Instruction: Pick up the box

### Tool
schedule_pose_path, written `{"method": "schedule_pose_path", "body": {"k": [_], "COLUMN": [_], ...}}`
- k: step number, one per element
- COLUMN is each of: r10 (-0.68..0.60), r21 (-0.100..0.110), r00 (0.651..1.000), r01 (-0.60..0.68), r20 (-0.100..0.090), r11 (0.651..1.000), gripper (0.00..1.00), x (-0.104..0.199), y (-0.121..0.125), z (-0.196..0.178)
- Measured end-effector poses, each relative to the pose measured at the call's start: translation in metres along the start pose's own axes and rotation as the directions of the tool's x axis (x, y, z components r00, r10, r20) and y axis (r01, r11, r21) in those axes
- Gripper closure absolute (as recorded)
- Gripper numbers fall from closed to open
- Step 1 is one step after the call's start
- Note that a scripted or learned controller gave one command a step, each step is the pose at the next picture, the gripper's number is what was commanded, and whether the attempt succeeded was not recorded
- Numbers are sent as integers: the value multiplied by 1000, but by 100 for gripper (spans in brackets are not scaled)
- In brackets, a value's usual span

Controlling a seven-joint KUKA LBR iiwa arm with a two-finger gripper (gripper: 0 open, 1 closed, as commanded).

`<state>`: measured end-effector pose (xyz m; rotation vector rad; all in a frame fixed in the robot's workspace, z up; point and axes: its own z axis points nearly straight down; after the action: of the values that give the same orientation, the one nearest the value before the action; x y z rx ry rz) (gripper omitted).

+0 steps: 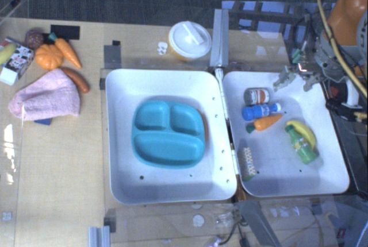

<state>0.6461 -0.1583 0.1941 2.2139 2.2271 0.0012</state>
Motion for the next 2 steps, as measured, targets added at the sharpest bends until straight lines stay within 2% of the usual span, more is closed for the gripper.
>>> {"method": "schedule_pose_path", "body": {"k": [1, 2], "r10": [52, -187], "r21": [-6, -7], "r00": [999, 982], "r01": [-52, 187], "r20": [1, 1], "r11": [999, 982], "gripper": [0, 0], "x": [8, 69], "y": [22, -17], "z": [84, 106]}}
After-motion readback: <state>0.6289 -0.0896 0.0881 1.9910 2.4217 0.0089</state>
